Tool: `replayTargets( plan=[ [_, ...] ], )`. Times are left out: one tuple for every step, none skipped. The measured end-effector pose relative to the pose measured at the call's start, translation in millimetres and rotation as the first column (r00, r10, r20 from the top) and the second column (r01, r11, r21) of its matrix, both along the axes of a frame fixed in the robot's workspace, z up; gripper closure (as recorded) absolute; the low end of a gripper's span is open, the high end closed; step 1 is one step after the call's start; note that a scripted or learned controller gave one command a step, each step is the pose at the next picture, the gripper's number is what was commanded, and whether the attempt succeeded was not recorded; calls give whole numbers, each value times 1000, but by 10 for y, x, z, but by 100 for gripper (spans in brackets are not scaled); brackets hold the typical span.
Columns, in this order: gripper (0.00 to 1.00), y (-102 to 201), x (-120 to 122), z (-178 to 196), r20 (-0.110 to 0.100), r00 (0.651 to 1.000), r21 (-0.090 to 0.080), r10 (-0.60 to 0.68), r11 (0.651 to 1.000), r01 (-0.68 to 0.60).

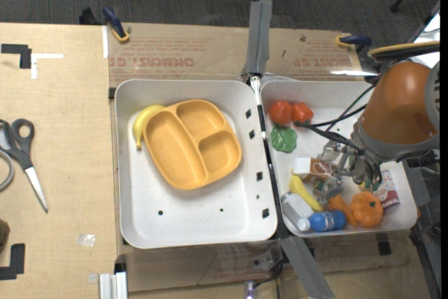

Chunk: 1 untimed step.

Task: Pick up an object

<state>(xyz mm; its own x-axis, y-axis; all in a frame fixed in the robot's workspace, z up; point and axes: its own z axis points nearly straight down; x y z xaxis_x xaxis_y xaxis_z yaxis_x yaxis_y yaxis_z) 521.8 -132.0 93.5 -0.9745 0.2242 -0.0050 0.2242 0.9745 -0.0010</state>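
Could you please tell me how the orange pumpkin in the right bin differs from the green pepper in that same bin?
The pumpkin is orange, the pepper green. The pumpkin sits near the front edge of the right bin, beside a blue bottle; the pepper lies farther back, just below two red tomatoes. The pumpkin looks ribbed, the pepper smoother. Both are small toy foods lying untouched in the bin.

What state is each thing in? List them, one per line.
Divided yellow plate: right way up in the left bin, nothing in its compartments.
Banana: tucked against the plate's left rim.
Blue-capped bottle: lying on its side in the right bin.
Toy pumpkin: upright.
Scissors: closed, on the bench.
Hand: low over the right bin's clutter.
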Motion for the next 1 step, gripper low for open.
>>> replayTargets(
  plan=[
    [0, 341, 661, 0, 1, 999, 2, -54, 999, 54]
  ],
)
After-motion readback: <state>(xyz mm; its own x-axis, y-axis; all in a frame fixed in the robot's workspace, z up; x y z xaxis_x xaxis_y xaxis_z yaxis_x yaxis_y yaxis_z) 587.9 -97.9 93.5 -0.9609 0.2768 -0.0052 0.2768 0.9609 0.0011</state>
